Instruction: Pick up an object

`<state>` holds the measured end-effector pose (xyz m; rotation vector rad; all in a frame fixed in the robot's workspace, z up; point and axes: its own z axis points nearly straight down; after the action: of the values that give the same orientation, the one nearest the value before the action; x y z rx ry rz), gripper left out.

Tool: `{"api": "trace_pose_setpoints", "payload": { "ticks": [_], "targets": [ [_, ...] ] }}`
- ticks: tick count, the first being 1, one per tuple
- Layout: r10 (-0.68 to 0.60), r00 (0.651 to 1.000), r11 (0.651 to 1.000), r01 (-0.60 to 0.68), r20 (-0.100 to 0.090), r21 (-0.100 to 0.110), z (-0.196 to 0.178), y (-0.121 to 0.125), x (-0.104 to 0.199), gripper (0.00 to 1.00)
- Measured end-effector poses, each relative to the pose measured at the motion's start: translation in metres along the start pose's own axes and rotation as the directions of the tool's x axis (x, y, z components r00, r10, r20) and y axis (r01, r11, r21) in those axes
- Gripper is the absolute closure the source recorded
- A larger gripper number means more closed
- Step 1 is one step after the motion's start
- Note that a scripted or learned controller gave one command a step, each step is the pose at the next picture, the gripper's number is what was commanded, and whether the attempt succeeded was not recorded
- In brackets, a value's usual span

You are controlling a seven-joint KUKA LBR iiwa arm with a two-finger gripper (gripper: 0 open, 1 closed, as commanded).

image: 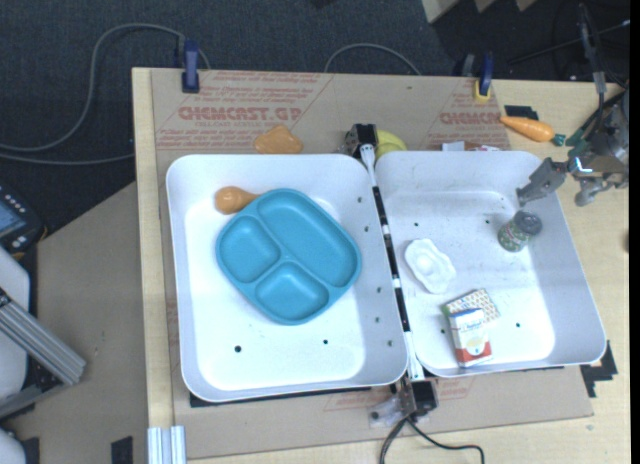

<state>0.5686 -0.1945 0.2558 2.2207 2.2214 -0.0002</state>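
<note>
The gripper [556,174] is at the right edge of the view, above the far right corner of the right bin [560,297]. One grey finger [536,180] points down and to the left over the rim of the bin; the rest of the metal parts sit to its right. Whether the fingers are apart or together I cannot tell, and nothing is seen between them.

Three things lie in the right bin. A small round greyish object [518,231], like a little jar or cap, rests on the bin floor just below the gripper — it is the nearest thing to it, near but apart from the finger. A white crumpled object [428,264] lies further left, toward the wall between the two bins. A small box [470,326] with a checked top and a red lower part lies near the front of the bin, well apart from the gripper.

In the left bin [200,342] a blue divided plate [288,254] lies tilted across the middle, and an orange rounded piece [234,198] touches its far left edge. Behind the bins, on the brown board [250,102], there are an orange lump [277,140], a yellow object [388,142] and a toy carrot [529,128] — the carrot is just left of the gripper, outside the bin.
</note>
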Motion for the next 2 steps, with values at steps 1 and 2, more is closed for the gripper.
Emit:
{"api": "trace_pose_setpoints", "payload": {
  "ticks": [1, 2],
  "targets": [
    [0.0, 1.0, 1.0, 0.0, -0.005, 0.011, 0.142, 0.033, -0.028, 0.0],
    [-0.005, 1.0, 1.0, 0.005, -0.008, 0.0, 0.172, 0.058, -0.02, 0.0]
  ]
}}
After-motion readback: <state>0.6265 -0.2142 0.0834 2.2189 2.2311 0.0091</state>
